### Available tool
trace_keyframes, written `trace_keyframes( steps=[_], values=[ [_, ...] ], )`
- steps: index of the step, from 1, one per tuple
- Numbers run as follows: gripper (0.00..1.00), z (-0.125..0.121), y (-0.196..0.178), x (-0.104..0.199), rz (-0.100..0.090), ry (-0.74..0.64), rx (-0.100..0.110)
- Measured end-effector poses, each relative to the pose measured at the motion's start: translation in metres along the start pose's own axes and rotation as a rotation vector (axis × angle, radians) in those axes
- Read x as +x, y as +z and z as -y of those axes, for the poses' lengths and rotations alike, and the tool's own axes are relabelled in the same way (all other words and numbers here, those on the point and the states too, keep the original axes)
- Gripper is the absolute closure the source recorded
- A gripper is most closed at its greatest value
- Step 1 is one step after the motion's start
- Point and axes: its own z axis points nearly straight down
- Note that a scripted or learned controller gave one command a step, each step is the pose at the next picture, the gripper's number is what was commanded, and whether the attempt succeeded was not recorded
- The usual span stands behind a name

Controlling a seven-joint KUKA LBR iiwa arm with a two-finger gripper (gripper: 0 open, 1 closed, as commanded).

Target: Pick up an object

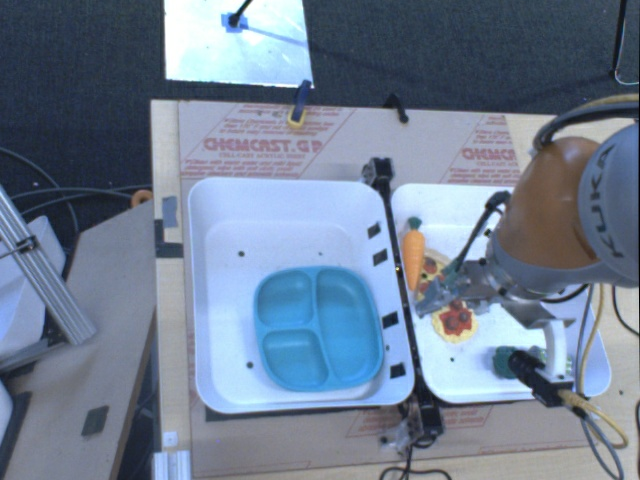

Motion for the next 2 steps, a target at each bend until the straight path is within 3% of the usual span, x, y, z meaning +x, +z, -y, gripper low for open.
trace_keyframes(
  steps=[1,2],
  values=[
    [0.0,-0.002,0.0,0.075,-0.003,-0.01,0.001],
    [1.0,-0.003,-0.011,0.07,-0.001,-0.003,-0.002]
  ],
)
